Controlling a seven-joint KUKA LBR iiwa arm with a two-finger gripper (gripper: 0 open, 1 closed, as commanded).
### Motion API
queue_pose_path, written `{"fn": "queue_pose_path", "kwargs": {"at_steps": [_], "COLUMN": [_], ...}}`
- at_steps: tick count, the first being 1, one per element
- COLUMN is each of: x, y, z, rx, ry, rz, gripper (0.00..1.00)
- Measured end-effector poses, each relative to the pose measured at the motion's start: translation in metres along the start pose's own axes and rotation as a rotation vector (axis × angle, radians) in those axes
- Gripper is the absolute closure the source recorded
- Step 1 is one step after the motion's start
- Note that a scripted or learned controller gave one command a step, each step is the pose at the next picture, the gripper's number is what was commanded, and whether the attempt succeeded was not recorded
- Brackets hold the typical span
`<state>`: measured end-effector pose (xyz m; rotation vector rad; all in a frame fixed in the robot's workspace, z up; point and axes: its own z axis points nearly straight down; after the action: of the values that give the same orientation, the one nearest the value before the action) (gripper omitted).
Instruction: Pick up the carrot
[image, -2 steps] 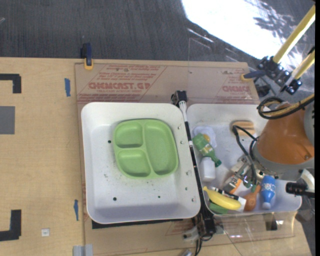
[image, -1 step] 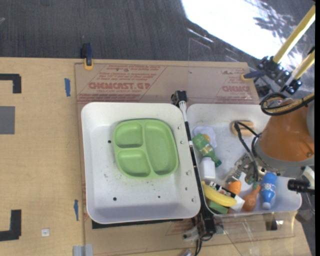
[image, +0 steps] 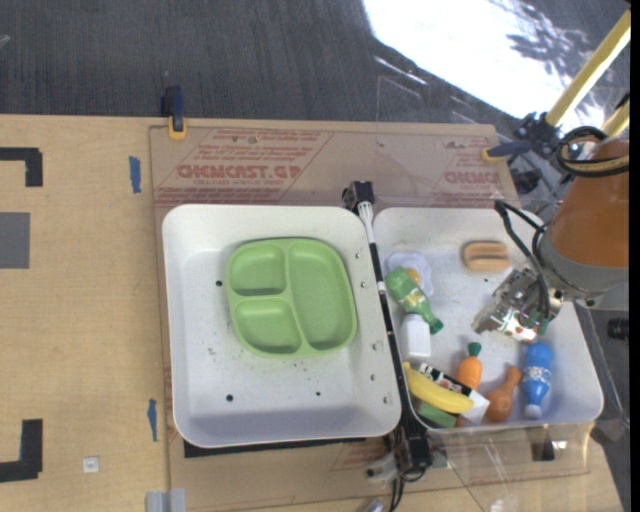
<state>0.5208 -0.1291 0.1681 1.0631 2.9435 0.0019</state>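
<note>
Two white bins side by side: green divided plate (image: 291, 297) in the left; gripper (image: 512, 312) above the right, carrot (image: 468, 371) just nearer.

We read red print, roughly "CHEMCAST GP", on the clear sheet (image: 240, 165) at 12 o'clock; it recurs, illegible, rightward.

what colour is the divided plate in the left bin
Light green. The plate shows best in the camera view, lying in the white left bin.
</note>
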Motion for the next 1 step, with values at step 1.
{"fn": "queue_pose_path", "kwargs": {"at_steps": [1], "x": [0.0019], "y": [-0.0006], "z": [0.003], "rx": [0.002], "ry": [0.007], "rz": [0.001], "gripper": [0.0]}}
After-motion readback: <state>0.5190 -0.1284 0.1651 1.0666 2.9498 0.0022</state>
